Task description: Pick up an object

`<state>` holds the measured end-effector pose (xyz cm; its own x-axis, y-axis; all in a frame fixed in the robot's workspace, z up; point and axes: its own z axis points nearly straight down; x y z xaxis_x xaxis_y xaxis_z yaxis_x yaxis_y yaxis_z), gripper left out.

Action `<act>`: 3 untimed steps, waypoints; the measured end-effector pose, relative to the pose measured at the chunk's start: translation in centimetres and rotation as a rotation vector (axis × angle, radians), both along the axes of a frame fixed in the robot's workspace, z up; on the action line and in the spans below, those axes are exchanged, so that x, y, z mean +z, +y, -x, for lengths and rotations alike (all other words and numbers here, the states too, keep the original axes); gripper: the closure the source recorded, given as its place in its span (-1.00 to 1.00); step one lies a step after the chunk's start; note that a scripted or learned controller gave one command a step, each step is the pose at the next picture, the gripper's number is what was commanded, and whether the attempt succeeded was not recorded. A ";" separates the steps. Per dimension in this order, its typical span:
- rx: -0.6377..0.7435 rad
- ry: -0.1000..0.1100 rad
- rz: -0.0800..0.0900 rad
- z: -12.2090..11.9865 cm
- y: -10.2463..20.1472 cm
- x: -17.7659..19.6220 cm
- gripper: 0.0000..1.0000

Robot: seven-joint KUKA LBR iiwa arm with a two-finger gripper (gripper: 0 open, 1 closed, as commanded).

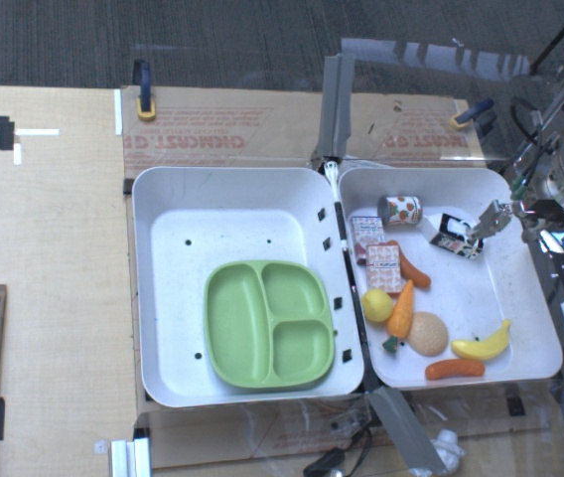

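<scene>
So the hand (488, 219) is down in the right bin (520, 296), coming in from the right side, sitting right at a small black and white packet (455, 235) in the far part of that bin. They look like they're touching, but I honestly can't tell if the fingers are apart or clamped on it, too small and blurry. The packet's long axis runs roughly left-far to right-near, slightly tilted.

Rest of the right bin is pretty crowded: a little can (402, 210) lying on its side at the far end, two small pink boxes (373, 249) along the left wall, a lemon (376, 306), a carrot (400, 311) pointing far-right with its green end near, a round bread roll (427, 333), a banana (485, 343) and an orange sausage-looking thing (455, 369) lying left to right at the near wall.

Left bin (163, 266) has a green divided plate (267, 323) in it, sitting toward the near right corner. Both bins sit side by side on the counter (44, 266).
</scene>
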<state>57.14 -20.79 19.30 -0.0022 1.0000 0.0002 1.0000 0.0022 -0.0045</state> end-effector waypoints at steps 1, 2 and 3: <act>0.094 -0.003 0.001 -3.2 0.9 -9.1 -1.00; 0.095 -0.001 0.002 -3.2 0.8 -8.4 1.00; -0.229 -0.001 0.002 0.5 7.3 0.3 1.00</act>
